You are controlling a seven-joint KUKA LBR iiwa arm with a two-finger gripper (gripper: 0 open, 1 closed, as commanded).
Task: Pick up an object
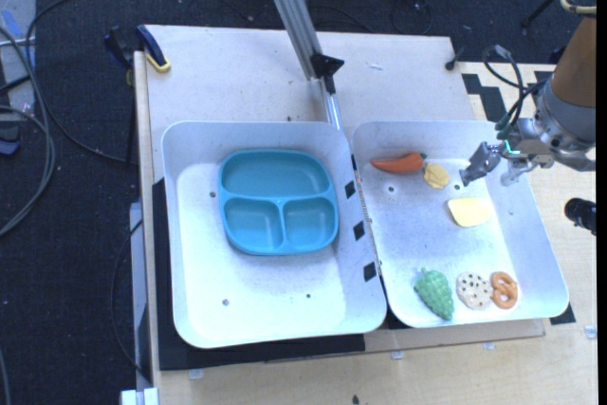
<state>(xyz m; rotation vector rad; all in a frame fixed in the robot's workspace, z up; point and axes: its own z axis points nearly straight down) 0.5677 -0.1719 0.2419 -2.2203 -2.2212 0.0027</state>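
**Bench inspection: two bins, arm over the right one**

Nearest the camera, the bench (285, 76) carries two shallow white bins side by side. Its front edge runs just below both.

Left bin (190, 232): it holds one blue divided plate (280, 202) with three compartments, lying flat toward the bin's upper middle.

Right bin (531, 247): it holds six small items. An orange carrot (398, 163) lies near the top left corner, with a small yellow lump (436, 174) just beside its right end. A pale yellow slice (469, 211) lies lower, near the bin's centre. Along the front edge sit a green leafy vegetable (434, 292), a speckled cookie (472, 290) and a brown pretzel (504, 289), in a row from left to right; cookie and pretzel are touching or nearly so.

Arm (574, 100): it enters from the right, with the gripper (493, 162) above the upper right part of the right bin, to the right of the yellow lump and above the pale slice. Its fingers (477, 165) stand apart, partly spread. Nothing sits between them.
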